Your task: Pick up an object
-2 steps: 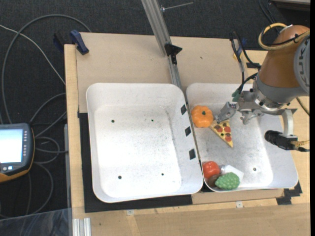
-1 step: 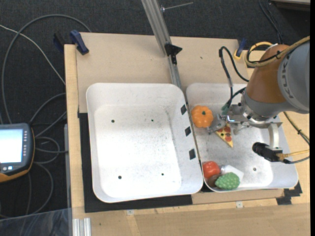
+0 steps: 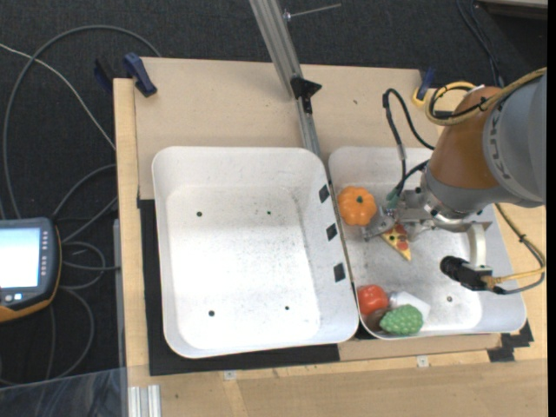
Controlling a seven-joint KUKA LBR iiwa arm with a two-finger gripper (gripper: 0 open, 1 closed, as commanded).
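In the right bin (image 3: 452,307) lie an orange pumpkin (image 3: 357,205), a yellow and red pizza slice (image 3: 399,242), a red tomato (image 3: 373,299) and a green bumpy fruit (image 3: 401,320). My gripper (image 3: 393,227) reaches down into the bin from the right, just right of the pumpkin and directly over the pizza slice. The pizza slice lies at the fingertips, partly covered by them.
The left bin (image 3: 243,250) sits beside the right one, with a metal divider edge between them. A slanted metal pole (image 3: 278,42) rises at the back. Black cables loop around the arm's wrist. A handheld pendant (image 3: 22,263) lies off the bench at left.
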